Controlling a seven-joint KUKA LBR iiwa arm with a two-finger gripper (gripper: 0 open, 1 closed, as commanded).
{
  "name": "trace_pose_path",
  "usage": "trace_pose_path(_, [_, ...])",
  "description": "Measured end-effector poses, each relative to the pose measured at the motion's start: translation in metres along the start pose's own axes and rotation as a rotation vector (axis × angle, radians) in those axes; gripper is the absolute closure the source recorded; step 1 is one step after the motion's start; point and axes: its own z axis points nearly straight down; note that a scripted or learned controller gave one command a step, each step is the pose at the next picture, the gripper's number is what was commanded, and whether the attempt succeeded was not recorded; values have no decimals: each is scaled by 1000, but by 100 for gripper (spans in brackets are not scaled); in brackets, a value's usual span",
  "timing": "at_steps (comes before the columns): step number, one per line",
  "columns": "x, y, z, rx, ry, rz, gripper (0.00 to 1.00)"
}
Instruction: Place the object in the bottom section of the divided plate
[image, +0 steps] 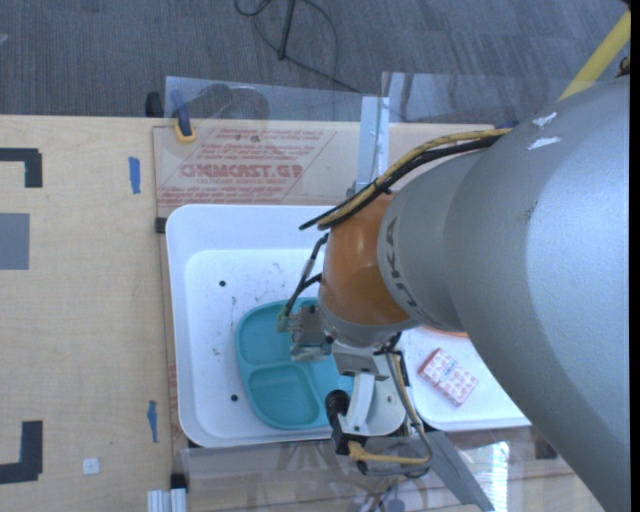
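A teal divided plate (272, 372) lies in the left white bin (200, 300), toward its right side. Two of its sections show, an upper one and a lower one, both bare. The arm's wrist and orange band hang over the plate's right part and hide whatever lies beneath. A small red-and-white patterned packet (447, 375) lies in the right bin (490, 405), just right of the wrist. The gripper itself is hidden under the wrist.
The big grey arm covers most of the right bin and the upper right of the view. A clear sheet with red lettering (243, 160) lies behind the bins. Wooden bench top (80, 300) stretches to the left.
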Motion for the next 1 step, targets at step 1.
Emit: trace_pose_path(1, [48,-16,-49,15,-1,-328,100])
